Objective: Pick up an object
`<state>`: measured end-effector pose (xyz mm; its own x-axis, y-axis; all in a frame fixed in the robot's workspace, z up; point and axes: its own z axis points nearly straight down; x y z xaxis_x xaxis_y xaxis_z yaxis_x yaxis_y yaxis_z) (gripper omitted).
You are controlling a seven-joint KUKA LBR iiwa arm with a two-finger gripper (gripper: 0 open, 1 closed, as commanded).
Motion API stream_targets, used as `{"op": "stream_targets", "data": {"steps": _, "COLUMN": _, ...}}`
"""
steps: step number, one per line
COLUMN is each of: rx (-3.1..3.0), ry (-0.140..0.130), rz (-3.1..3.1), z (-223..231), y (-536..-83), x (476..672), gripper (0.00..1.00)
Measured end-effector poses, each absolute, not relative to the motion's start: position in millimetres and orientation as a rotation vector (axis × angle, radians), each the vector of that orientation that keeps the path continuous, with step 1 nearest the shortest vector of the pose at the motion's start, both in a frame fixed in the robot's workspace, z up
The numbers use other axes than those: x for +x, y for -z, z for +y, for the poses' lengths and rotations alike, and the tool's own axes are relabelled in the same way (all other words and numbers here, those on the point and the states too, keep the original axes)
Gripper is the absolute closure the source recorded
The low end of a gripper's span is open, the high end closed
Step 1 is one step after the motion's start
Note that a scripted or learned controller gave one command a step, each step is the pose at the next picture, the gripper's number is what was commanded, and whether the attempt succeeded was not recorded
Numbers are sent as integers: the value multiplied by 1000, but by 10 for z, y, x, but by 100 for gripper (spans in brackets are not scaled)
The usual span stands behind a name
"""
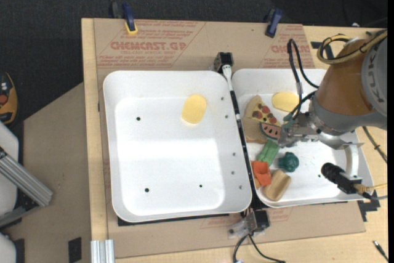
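My gripper hangs low over the right bin, reached in from the right under the orange-banded wrist. Just left of it lie a watermelon slice and a pizza slice. A green piece lies directly below the gripper's tip, and a teal ball sits beside that. An orange piece and a tan cylinder rest near the bin's front. A yellow oval lies behind the gripper. I see nothing lifted.
The left bin holds one pale yellow piece toward its back. A black divider runs between the two bins. Cables loop above the arm at the right bin's far side.
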<state>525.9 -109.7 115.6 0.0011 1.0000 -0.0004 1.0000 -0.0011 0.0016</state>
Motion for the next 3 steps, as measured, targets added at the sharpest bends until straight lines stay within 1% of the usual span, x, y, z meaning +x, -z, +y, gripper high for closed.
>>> {"op": "stream_targets", "data": {"steps": 1, "rx": 2201, "ry": -22, "rz": 2213, "z": -914, "y": -3107, "x": 6052, "gripper": 100}}
{"op": "stream_targets", "data": {"steps": 2, "rx": 2204, "ry": -21, "rz": 2213, "z": -757, "y": -4590, "x": 6271, "gripper": 100}}
{"op": "stream_targets", "data": {"steps": 3, "rx": 2208, "ry": -16, "rz": 2222, "z": -301, "y": -5424, "x": 5889, "gripper": 100}}
